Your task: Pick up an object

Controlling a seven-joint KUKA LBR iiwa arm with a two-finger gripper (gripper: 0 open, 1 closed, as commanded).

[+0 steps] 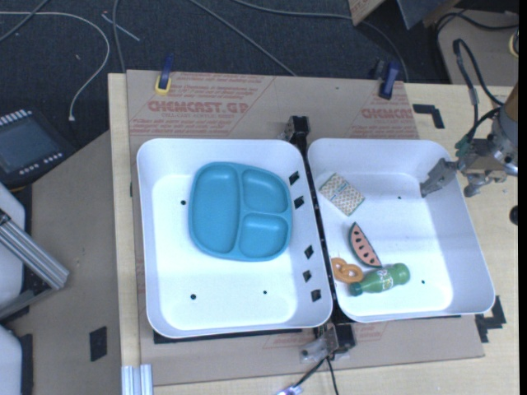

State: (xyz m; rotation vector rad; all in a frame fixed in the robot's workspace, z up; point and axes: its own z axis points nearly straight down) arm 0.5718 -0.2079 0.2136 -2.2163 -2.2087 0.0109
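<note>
Camera view: gripper (pixel 455 179) hangs over the right bin's (pixel 461 245) far right edge, fingers spread, nothing between them. Near-left in that bin: watermelon slice (pixel 363 246), green bottle (pixel 380 279), orange piece (pixel 343 269); patterned packet (pixel 341 192) farther. Blue divided plate (pixel 240 211) in left bin (pixel 165 278).

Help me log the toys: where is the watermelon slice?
The watermelon slice lies in the right bin, near its left wall, below the patterned square and just above the green bottle.

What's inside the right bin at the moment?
The right bin holds a patterned square pad, a watermelon slice toy, a small orange piece and a green bottle. The end effector hangs over its far right corner, hiding whatever lies beneath it.
</note>
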